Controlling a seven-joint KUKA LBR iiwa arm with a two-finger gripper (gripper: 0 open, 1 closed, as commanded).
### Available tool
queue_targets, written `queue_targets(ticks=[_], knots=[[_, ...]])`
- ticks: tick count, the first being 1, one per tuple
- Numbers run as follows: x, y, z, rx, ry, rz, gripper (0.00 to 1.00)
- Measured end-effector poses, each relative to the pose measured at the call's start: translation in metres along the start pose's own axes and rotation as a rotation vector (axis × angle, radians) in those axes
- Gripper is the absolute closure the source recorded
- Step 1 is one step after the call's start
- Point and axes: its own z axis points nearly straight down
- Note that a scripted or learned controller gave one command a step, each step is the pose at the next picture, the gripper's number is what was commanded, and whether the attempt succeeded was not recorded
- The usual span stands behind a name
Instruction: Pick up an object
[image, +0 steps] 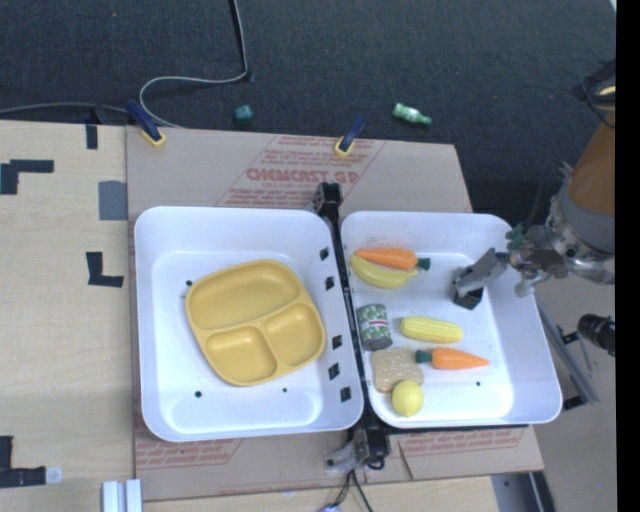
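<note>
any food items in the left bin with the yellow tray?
No. The left bin holds just the yellow divided tray; the carrots, corn, can and lemon all lie in the right bin.

A yellow divided plate (256, 322) lies in the left bin (160, 300). Behind this bin, a cardboard sheet (290, 170) covers the desk (50, 250), with two yellow-blue clamps (147, 125) on its far edge. A cable (190, 80) runs beyond it.
</note>
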Motion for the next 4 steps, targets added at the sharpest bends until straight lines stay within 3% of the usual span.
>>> queue_targets(ticks=[1, 3, 4], knots=[[0.027, 0.013, 0.172, -0.019, -0.005, 0.0, 0.0], [0.048, 0.143, 0.188, 0.006, 0.0, 0.0, 0.0], [0.05, 0.086, 0.186, -0.002, -0.002, 0.001, 0.0]])
